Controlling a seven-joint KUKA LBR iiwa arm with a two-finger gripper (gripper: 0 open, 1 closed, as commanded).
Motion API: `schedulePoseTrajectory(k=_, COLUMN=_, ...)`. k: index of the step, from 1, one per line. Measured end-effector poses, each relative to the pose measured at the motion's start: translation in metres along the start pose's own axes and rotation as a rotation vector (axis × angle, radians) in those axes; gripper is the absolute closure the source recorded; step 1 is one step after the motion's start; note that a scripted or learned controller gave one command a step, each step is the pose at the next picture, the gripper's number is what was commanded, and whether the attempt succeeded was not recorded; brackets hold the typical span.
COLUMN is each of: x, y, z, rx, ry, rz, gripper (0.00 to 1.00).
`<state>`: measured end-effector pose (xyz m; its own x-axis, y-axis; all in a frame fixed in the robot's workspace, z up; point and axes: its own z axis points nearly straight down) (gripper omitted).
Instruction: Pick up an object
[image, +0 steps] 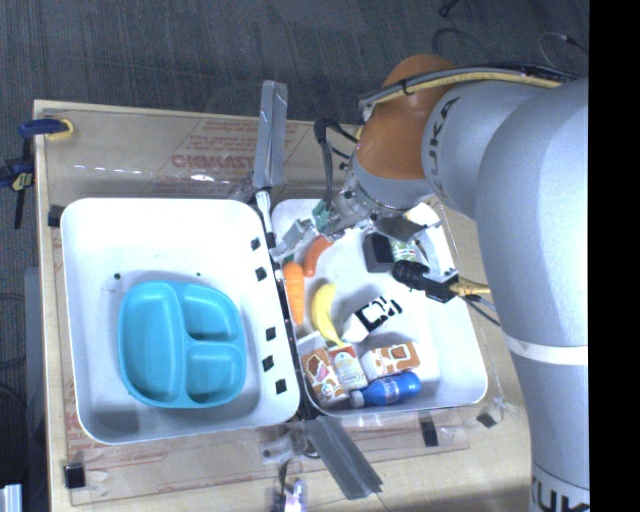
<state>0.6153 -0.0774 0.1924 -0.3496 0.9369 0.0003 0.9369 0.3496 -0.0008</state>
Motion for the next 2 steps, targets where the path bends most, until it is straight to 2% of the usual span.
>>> schedulePoseTrajectory(k=1, x=-0.008, y=0.028, z=-0.030, rx=0.002, ry=0.000, rz=0.081, gripper=1.00)
schedulePoseTrajectory(k=2, x=0.004, y=0.046, z=-0.037, rx=-0.001, ry=-0.001, rz=0.120, gripper=1.00)
